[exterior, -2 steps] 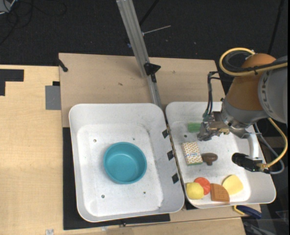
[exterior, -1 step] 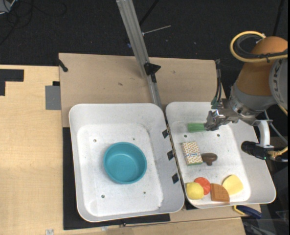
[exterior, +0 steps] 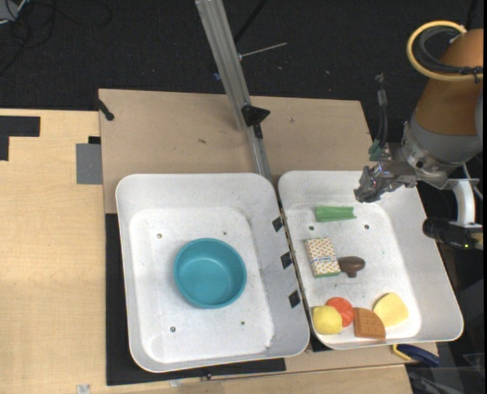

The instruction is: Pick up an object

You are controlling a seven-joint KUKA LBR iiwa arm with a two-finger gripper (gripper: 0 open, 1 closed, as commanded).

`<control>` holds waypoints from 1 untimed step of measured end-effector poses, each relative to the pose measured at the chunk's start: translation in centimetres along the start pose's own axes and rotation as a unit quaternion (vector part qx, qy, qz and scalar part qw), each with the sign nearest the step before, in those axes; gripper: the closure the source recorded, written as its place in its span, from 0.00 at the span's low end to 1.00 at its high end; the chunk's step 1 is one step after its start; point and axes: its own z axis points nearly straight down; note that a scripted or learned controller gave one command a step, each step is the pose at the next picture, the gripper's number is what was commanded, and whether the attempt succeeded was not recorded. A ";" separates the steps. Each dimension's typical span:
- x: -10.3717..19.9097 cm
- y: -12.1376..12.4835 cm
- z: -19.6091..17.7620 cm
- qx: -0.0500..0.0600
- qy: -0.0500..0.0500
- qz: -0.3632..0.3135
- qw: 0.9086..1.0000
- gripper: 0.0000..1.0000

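Note:
My gripper [exterior: 369,189] hangs over the far part of the right bin [exterior: 428,253], just right of and above a green block [exterior: 334,213]. Nothing shows between its fingers. Further toward the front lie a patterned beige block [exterior: 322,255] and a small brown piece [exterior: 351,265]. At the bin's near edge sit a yellow ball [exterior: 328,321], a red ball [exterior: 340,308], an orange-brown wedge [exterior: 369,324] and a yellow lump [exterior: 391,309].
The left bin [exterior: 144,212] holds a teal bowl [exterior: 210,272]. A slanted metal rail [exterior: 231,64] rises behind the bins, ending near their shared rim. The orange-banded arm [exterior: 448,97] reaches in from the right.

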 end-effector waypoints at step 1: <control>5.3 -0.9 -0.3 0.003 0.001 -0.002 1.000 1.00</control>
